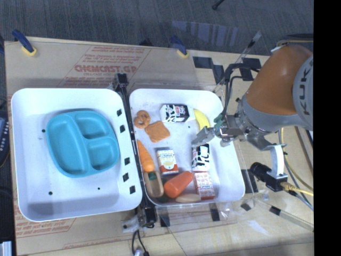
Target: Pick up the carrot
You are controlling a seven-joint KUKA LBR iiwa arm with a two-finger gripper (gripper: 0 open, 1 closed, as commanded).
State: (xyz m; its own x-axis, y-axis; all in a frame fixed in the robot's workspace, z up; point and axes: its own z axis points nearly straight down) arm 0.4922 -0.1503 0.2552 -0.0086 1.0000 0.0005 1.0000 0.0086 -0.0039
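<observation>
While the arm point(277, 89) reaches in from the right, its gripper point(205, 136) hangs over the right-hand bin point(230, 169), near that bin's right wall. I can make out a grey finger slanting down-left toward a black-and-white patterned carton point(201, 156), but whether the pincer is wide or narrow I cannot tell from this angle. Nothing shows between its tips.

Carrot point(145, 154): lies in the right bin along the left wall, long axis running roughly top to bottom, narrow end up. It sits well apart from the gripper, with other items between them.

Other contents of the right bin, noted by position:
- small brown ring-shaped item point(141, 119), like a pretzel or doughnut, near the top left, just above the carrot
- flat orange-brown piece point(157, 132) beside it
- second black-and-white carton point(175, 112) near the top wall
- banana point(201, 119), yellow, just above the gripper
- small box with orange label point(168, 161) in the middle
- red-orange cone-shaped item point(178, 183) near the bottom
- red-and-white packet point(203, 183) at the bottom right
- tan wooden-looking piece point(154, 184) at the bottom left, just below the carrot

Left bin point(32, 196) holds a blue divided tray point(82, 143), lying flat, compartments up.

Both bins rest on a bench point(80, 63) covered with printed brown cardboard.
</observation>
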